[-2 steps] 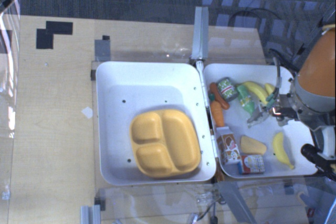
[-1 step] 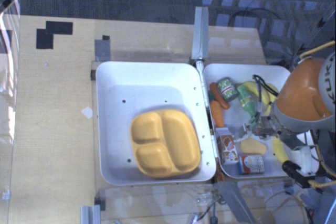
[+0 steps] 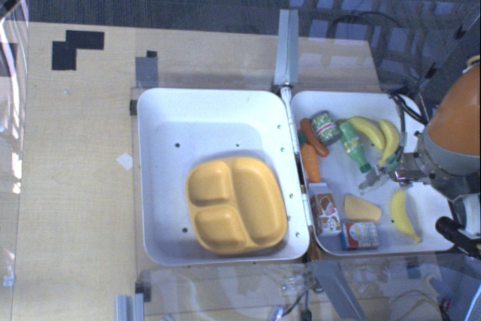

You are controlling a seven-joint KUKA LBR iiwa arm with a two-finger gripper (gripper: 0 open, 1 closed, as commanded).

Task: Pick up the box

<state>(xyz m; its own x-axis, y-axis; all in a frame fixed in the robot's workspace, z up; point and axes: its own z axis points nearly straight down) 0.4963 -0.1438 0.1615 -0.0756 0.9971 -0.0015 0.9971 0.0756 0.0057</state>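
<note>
Two boxes lie in the right bin. A brown box sits against its left wall. A smaller blue and red box rests at the front edge. My gripper hovers above the middle of this bin, reaching in from the right. It is up and right of both boxes, just above a yellow cheese wedge. Its fingers stand open with nothing between them.
Around the gripper lie a green bottle, a bunch of bananas, a single banana, a green can, a carrot and a red sausage. The left bin holds a yellow divided plate.
</note>
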